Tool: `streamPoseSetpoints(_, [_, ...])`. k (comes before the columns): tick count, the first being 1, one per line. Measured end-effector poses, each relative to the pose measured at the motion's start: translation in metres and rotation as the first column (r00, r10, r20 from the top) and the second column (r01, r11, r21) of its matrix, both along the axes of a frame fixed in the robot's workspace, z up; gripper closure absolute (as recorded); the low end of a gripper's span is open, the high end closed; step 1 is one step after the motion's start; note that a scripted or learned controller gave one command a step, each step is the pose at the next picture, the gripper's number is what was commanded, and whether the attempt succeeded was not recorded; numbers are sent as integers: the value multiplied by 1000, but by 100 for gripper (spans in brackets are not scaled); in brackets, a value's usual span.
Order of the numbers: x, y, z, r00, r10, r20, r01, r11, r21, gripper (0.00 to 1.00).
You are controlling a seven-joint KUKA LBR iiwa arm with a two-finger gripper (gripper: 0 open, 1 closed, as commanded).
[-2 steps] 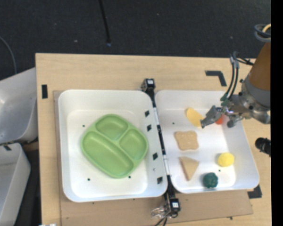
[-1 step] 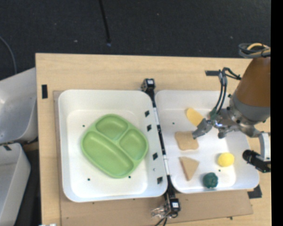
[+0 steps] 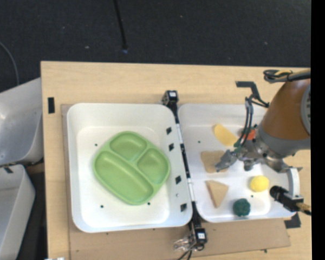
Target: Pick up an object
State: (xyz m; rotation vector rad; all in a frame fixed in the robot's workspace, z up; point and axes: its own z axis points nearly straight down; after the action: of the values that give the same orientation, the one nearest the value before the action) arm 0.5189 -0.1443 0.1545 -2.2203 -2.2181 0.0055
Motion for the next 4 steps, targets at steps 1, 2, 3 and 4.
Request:
streamPoseSetpoints(1, [-1,-1,-53,1000,0,1,0,1000,0,0])
streamPoseSetpoints(2, [1,-2,-39,1000,-7,8,7,1000,0,100])
streamPoseSetpoints(3, [0,-14,13,1000,-3,11,3,1000,-3,100])
streamPoseSetpoints(4, [2,-15,63,1000,4,12,-4,1000,-2,100])
